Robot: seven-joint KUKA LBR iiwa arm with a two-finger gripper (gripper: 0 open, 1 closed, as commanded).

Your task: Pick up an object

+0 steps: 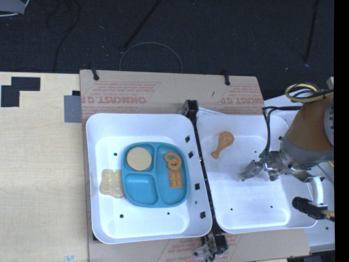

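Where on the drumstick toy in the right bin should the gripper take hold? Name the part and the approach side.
Grip the drumstick at its narrow handle end, which points down-left toward the divider; the fat end looks too wide and rounded to pinch well. It lies flat and alone on the right bin floor, so come straight down from above, fingers closing across the shaft. The gripper sits just right of it.

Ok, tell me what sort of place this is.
Probably a robotics lab test bench: two white bins clamped side by side, toy food like a drumstick and a blue divided tray, and the pincer reaching in.
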